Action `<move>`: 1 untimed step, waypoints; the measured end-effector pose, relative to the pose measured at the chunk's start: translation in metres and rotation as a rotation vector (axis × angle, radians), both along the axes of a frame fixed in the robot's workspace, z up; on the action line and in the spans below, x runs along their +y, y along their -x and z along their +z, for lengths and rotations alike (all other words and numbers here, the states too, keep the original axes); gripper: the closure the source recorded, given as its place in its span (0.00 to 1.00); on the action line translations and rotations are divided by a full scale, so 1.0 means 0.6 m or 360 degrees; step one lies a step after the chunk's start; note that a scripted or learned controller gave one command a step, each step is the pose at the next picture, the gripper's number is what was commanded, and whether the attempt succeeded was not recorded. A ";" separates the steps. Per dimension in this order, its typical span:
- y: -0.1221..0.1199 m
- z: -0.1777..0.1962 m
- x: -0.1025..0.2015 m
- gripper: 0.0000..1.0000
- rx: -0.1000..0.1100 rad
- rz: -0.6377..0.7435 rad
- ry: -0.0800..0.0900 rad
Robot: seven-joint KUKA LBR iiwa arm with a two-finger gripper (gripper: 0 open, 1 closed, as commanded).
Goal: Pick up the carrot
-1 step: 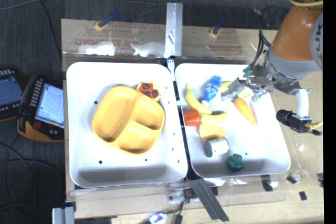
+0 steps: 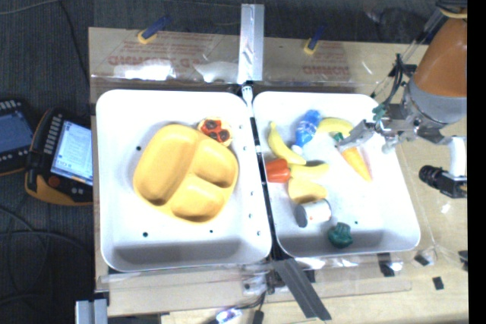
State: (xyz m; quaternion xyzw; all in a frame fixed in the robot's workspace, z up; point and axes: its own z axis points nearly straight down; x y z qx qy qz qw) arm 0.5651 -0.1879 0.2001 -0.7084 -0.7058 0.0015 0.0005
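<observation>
The carrot [image 2: 357, 162] is a short orange cone lying in the right bin [image 2: 395, 228], toward its far right side, with its tip pointing to the front right. My gripper [image 2: 358, 136] reaches in from the right edge of the bin and hangs just above the thick end of the carrot, very close to it. Whether it touches the carrot cannot be told from this slant. The arm's orange band [image 2: 444, 61] is at the far right.
The right bin also holds a banana [image 2: 281, 148], a blue bottle [image 2: 306, 127], a yellow piece [image 2: 334, 123], a red piece [image 2: 277, 172], a white cylinder [image 2: 314, 212] and a green lump [image 2: 340, 236]. In the left bin, a yellow sectioned dish [image 2: 186, 172] lies beside a small orange toy [image 2: 215, 130].
</observation>
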 end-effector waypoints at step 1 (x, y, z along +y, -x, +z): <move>-0.020 -0.129 -0.041 0.00 0.0000 0.0184 -0.0002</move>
